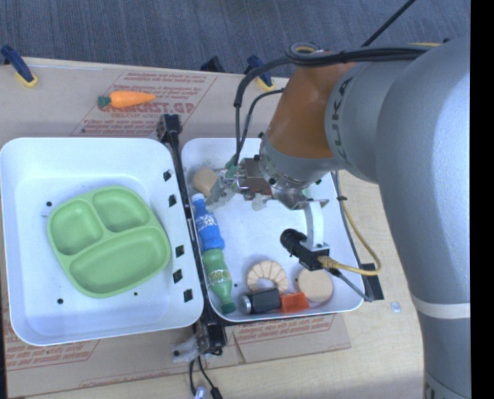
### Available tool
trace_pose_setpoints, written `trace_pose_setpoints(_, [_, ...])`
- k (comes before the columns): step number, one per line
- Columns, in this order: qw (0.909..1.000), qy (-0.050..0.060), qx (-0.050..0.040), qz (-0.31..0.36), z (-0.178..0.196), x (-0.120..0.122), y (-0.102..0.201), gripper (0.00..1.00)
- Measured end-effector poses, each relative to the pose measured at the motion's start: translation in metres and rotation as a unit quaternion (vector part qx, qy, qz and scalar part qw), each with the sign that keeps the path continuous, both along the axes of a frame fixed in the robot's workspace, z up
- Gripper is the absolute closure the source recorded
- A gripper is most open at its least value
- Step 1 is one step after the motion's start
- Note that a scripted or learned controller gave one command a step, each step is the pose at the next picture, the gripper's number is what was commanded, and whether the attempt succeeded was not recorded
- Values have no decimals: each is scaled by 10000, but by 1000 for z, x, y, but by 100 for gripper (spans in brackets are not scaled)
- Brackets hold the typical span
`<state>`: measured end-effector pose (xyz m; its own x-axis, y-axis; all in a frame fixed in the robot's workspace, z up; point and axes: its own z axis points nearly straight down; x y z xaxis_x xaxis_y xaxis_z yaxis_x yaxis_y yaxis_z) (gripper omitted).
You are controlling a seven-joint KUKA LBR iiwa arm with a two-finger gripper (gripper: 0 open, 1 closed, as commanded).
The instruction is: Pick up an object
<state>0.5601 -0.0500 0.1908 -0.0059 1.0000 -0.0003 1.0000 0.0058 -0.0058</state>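
My gripper (230,183) hangs over the upper left part of the right bin (347,248), with the grey arm and its orange band covering the bin's top right. A tan round piece (203,179) lies just left of the gripper, close to it or touching it. A plastic bottle (211,252) with a blue label and green lower half lies along the bin's left wall. Along the front wall are a ridged tan ring (268,272), a black cylinder (260,301), a small orange block (295,302) and a tan disc (316,285).
The left bin (22,181) holds a green divided plate (110,239). A toy carrot (127,100) lies on the cardboard behind the left bin. A black fitting with a yellow cable (347,266) trails from the arm over the right bin.
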Motion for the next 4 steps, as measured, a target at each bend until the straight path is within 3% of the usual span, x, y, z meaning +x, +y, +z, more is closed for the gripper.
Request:
trace_pose_setpoints(1, [10000,-4,-21,-7,-100,-10,-60,0])
trace_pose_setpoints(2, [10000,-32,-51,-20,-97,28,-48,0])
trace_pose_setpoints(3, [10000,-29,-41,-14,-99,8,-46,0])
trace_pose_setpoints(4, [10000,-10,-26,-17,-99,56,-48,0])
